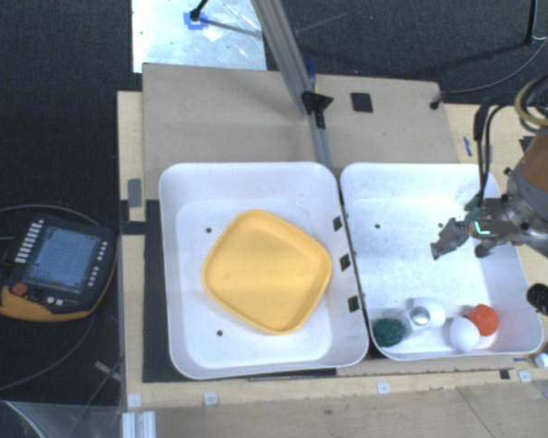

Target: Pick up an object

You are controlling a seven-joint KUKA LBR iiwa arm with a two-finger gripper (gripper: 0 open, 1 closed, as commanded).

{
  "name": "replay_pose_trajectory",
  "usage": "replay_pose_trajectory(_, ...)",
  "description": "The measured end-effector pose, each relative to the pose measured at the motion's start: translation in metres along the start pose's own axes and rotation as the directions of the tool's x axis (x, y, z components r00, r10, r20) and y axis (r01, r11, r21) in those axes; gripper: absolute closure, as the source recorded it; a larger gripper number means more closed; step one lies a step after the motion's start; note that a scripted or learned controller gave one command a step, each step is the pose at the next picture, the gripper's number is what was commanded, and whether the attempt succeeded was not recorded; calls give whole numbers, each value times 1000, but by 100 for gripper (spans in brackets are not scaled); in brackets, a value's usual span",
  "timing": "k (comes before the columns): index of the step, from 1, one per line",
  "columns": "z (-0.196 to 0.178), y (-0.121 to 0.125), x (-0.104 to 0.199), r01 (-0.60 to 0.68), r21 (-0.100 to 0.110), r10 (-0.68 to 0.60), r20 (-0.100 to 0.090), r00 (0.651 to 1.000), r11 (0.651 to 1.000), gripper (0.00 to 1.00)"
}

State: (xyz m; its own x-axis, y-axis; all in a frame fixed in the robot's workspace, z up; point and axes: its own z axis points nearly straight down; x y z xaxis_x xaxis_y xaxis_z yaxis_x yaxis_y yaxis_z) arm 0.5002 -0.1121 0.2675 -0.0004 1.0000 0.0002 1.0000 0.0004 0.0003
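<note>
over the right bin [384, 190], the fingers [449, 240] hang above bare floor; whether they are released or clenched cannot be told. along the bin's near wall lie a green object [389, 330], a silver ball [421, 315], a white ball [463, 333] and an orange ball [483, 318]. a yellow plate [267, 271] fills the left bin [178, 245].

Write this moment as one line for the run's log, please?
hand: above right bin, nothing seen held | yellow plate: left bin | small objects: right bin's near edge
</note>
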Motion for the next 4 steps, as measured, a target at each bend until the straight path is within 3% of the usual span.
replay_pose_trajectory(1, 0, 0, 0, 0, 0, 0, 0, 1000, 1000, 0)
replay_pose_trajectory(4, 172, 6, 8, 0, 4, 0, 0, 1000, 1000, 0)
